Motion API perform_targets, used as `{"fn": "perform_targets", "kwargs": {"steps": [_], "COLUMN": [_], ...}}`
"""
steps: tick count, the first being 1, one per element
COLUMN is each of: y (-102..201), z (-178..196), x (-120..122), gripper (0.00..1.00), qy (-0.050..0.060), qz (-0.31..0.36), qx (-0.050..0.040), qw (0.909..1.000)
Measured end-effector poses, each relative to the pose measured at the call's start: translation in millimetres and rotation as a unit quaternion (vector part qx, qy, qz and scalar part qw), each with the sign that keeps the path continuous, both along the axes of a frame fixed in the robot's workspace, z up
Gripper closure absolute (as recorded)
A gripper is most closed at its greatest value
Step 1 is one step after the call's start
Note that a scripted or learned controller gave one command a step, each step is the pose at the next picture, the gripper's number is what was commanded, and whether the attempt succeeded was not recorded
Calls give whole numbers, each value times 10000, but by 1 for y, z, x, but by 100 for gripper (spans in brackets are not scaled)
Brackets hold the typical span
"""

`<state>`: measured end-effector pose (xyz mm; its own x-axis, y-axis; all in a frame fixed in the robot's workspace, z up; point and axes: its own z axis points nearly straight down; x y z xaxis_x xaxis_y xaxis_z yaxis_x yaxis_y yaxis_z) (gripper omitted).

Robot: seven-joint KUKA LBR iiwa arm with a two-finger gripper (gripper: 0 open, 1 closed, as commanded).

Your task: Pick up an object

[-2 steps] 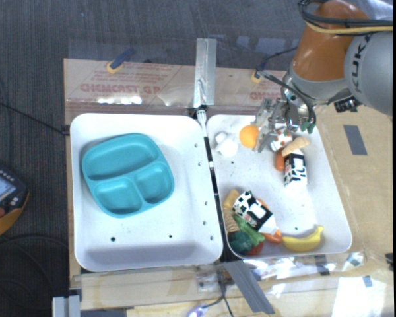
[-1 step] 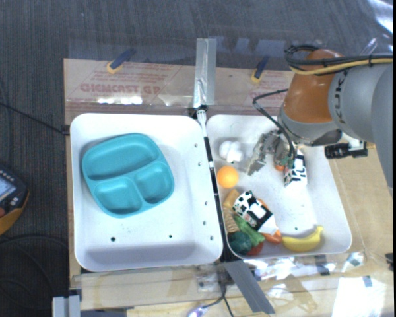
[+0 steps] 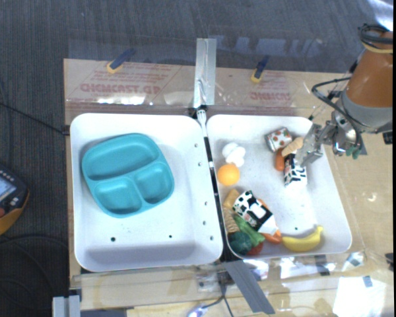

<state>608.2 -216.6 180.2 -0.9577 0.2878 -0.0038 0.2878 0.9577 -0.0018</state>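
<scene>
My gripper (image 3: pixel 310 149) hangs over the right bin's (image 3: pixel 330 203) upper right corner, reaching in from the right under the orange-banded wrist. Just below it stands a small black-and-white patterned object (image 3: pixel 294 174), with an orange piece (image 3: pixel 280 160) and a red-and-white object (image 3: pixel 279 139) to its left. Whether the gripper touches any of them is unclear. Further left in the bin lie a white item (image 3: pixel 234 152) and an orange ball (image 3: pixel 228 174). Along the bin's front lie a cow-patterned box (image 3: pixel 253 210), a green vegetable (image 3: pixel 241 240) and a yellow banana (image 3: pixel 302 240).
The left bin (image 3: pixel 92 243) holds a teal divided plate (image 3: pixel 127 174). A metal divider post (image 3: pixel 205 71) stands behind the seam between the bins. Cables hang by the wrist at the right. A handheld device (image 3: pixel 0 200) lies off the bench at the far left.
</scene>
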Motion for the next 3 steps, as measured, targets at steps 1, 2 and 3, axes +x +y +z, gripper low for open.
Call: {"fn": "perform_targets", "kwargs": {"steps": [1, 2, 3], "y": [33, 20, 36], "z": [-88, -90, -89], "x": [2, 43, 27], "gripper": [100, 100, 100], "qy": [-50, 145, -56], "qz": [37, -2143, -3515], "qx": [-23, 30, 8], "qw": [10000, 9767, 9362]}}
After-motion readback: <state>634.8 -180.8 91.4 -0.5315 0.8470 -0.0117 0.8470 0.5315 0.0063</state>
